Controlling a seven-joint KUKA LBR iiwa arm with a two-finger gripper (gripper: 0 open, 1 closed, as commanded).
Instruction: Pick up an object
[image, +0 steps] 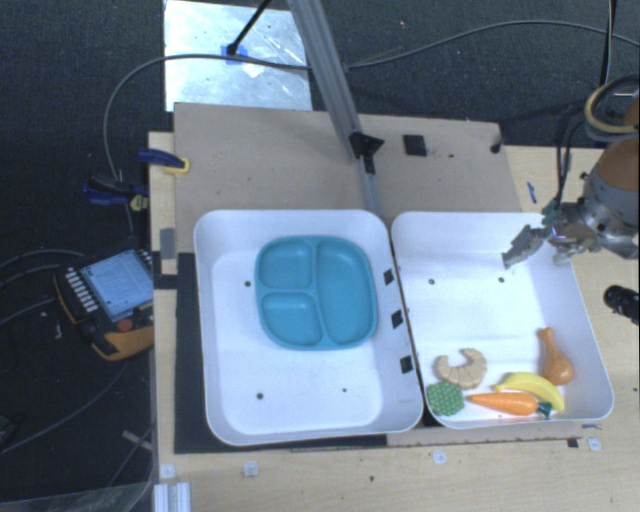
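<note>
Several toy foods lie in the near right corner of the right bin (470, 300): a tan croissant (461, 367), a green broccoli piece (445, 399), an orange carrot (503, 403), a yellow banana (531, 385) and a brown drumstick (555, 357). My gripper (540, 246) hangs over the bin's far right side, well away from the foods. It is open, with nothing between its fingers (519, 249).
A blue divided plate (317, 292) sits in the left bin (222, 340). A grey pole (335, 80) slants down to the bins' far edge. Clamps, cables and a small device (110, 290) lie off the bench on the left.
</note>
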